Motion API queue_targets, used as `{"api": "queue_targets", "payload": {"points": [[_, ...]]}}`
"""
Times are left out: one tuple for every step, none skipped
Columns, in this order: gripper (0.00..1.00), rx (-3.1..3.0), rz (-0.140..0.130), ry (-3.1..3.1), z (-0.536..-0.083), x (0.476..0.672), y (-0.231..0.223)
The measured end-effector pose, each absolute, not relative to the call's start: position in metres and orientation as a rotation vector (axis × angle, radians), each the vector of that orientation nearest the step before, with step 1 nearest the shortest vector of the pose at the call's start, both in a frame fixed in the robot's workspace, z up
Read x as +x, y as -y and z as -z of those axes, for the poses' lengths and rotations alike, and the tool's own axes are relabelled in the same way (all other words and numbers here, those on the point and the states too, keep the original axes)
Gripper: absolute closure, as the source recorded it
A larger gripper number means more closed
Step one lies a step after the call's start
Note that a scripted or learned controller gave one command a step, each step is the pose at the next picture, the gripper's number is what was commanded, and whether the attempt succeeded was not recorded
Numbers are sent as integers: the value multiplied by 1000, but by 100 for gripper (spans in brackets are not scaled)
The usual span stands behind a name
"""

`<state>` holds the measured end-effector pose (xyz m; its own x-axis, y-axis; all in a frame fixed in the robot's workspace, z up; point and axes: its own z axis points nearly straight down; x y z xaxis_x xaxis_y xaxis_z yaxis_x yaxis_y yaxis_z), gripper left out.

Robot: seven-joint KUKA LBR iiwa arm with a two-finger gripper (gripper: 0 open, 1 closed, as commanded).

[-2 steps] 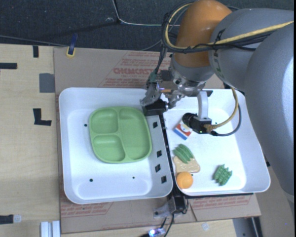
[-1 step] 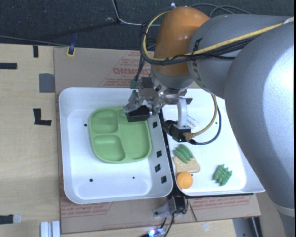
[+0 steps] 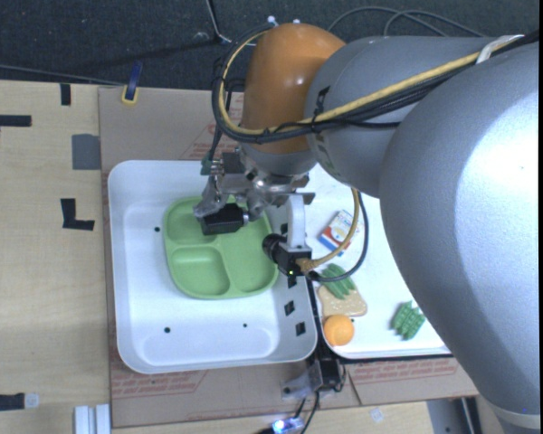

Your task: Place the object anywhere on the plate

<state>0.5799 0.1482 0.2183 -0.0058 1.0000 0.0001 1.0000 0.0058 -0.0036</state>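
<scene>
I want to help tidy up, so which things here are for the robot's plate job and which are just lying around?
For the job:
- green plate with compartments, in the left bin
- the robot's hand, over the plate

Just lying about, in the right bin:
- orange ball
- green toy
- small red, white and blue packet
- green piece on a tan slice

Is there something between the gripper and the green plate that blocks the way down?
Nothing visible does. The gripper hangs directly over the green plate in the left bin. The orange ball and other items lie in the right bin.
</scene>
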Motion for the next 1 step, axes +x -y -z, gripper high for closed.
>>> {"api": "queue_targets", "payload": {"points": [[0,-2217,-4,2224,-218,581,-146]]}}
